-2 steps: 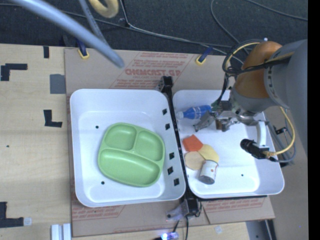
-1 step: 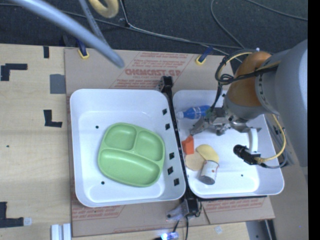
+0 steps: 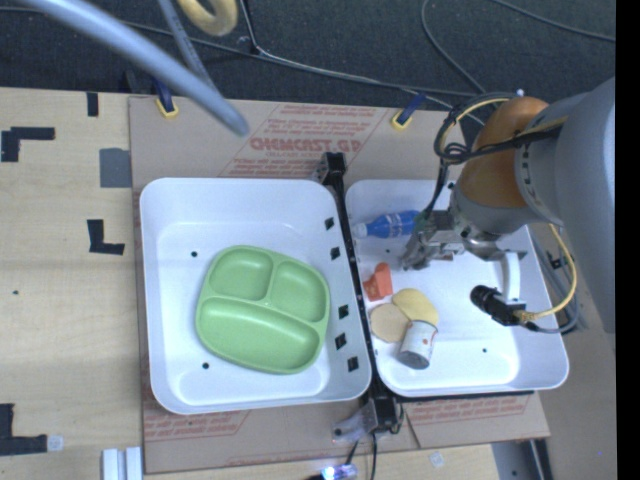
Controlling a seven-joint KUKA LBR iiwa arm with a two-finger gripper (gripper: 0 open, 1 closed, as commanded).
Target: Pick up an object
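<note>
The pincer point(image 3: 428, 251), its grip state impossible to tell, hangs just right of the clear blue-capped plastic bottle point(image 3: 390, 225), which lies left-right.

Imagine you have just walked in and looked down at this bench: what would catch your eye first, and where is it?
The large pale green divided plastic plate lying flat in the left white bin stands out most. Next comes the grey arm with its orange band, whose gripper hangs over the right white bin, close to a clear plastic bottle with a blue cap. Near that bin's left wall, a small orange piece, tan rounded pieces and a small white can are clustered.
</note>
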